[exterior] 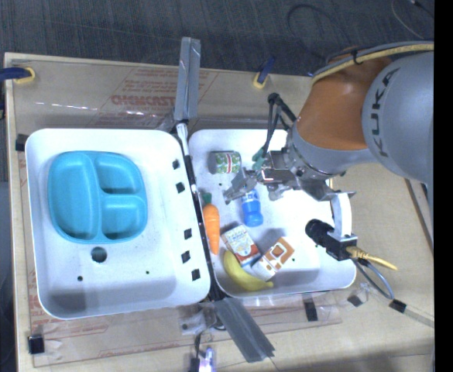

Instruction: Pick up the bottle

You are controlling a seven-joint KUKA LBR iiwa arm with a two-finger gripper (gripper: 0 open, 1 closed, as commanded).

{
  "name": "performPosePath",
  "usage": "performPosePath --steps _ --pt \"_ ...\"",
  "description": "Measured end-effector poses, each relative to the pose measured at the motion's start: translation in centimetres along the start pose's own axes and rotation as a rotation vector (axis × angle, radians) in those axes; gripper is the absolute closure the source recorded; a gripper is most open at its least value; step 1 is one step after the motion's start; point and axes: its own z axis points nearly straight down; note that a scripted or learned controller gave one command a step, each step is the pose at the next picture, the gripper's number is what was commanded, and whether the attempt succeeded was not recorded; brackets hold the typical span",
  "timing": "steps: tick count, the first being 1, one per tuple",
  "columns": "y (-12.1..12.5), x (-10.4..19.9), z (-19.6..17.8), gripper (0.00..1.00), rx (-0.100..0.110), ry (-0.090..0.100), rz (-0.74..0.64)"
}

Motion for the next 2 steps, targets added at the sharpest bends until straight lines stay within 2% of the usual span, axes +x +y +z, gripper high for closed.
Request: performPosePath --steps 1,2 --pt "2.0 -4.4 12.4 0.00 -0.007 -0.003 -0.047" --pt "4.8 -5.6 15.1 0.00 -0.012 -0.008 -0.010"
